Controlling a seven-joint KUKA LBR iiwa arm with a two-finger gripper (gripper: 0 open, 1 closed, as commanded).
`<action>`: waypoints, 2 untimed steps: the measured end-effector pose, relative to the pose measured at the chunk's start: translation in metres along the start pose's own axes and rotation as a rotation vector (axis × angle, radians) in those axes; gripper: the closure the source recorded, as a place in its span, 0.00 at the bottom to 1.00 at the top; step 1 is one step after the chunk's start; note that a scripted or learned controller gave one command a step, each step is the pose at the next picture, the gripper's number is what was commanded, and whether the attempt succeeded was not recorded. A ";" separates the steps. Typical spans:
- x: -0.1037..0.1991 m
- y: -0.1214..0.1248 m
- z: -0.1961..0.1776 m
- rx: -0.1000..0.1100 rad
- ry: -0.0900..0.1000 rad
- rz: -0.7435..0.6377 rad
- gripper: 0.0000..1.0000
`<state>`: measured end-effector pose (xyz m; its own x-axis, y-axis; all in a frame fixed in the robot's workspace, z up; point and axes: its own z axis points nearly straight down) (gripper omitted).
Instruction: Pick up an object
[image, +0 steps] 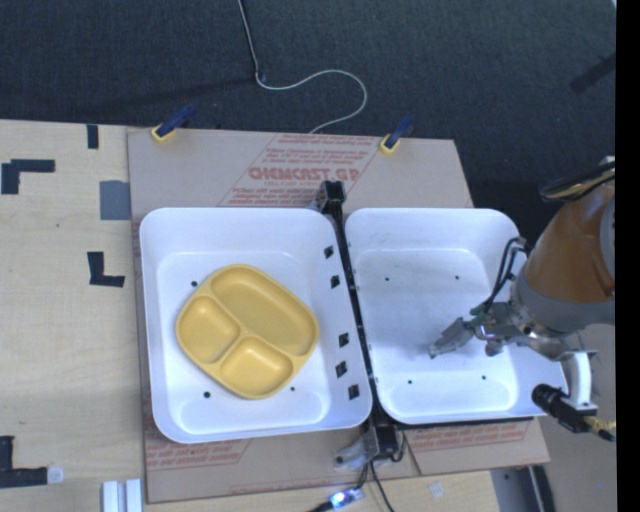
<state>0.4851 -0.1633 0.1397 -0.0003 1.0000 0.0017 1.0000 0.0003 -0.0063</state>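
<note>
A yellow plate (248, 329) with three compartments lies flat in the left white bin (165, 250). My gripper (445, 343) reaches into the right white bin (420, 225) from the right, low over the bin floor near its front right part. Nothing shows between its grey fingers. The arm's orange band (570, 255) sits above the bin's right rim. The gripper is well apart from the plate, with the divider between the bins in between.
The two bins rest on a cardboard sheet (290, 170) held by yellow and blue clamps. A black clip strip (345, 300) runs between the bins. A white cable (300, 75) loops behind on the dark floor. A wooden bench top (60, 300) lies to the left.
</note>
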 end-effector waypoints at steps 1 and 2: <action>0.001 -0.001 0.053 -0.002 0.000 -0.001 0.00; 0.001 0.000 0.041 -0.002 0.000 -0.001 1.00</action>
<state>0.4844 -0.1620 0.0988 -0.0008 1.0000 0.0014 1.0000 0.0008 -0.0039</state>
